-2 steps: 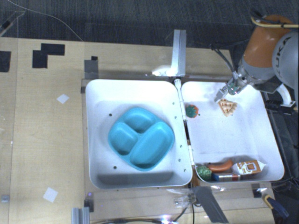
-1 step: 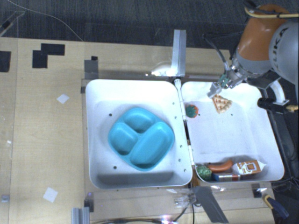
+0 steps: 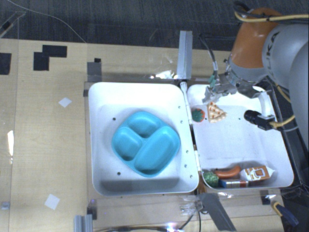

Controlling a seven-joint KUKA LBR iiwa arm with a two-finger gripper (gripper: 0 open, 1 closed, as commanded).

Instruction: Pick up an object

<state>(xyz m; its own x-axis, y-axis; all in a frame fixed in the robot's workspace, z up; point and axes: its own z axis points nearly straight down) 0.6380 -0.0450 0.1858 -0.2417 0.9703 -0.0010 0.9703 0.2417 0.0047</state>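
In the right bin (image 3: 251, 144), a toy pizza slice (image 3: 216, 112) lies near the far left corner. A small green and red round item (image 3: 198, 114) rests just left of it, against the bin wall. My gripper (image 3: 214, 93) hangs at the far left of this bin, directly above the far edge of the pizza slice; nothing shows held in it. Along the near wall lie a green leafy item (image 3: 210, 178), an orange-red sausage (image 3: 227, 172), a small bottle (image 3: 254, 174) with an orange label, and a blue and red piece (image 3: 233, 183).
The left bin (image 3: 101, 105) holds a blue divided plate (image 3: 146, 142). The grey arm with its orange band (image 3: 251, 42) reaches in over the far right corner. A black fitting with cable (image 3: 258, 119) juts over the right bin's right side. A metal post (image 3: 185, 57) stands behind the bins' divide.
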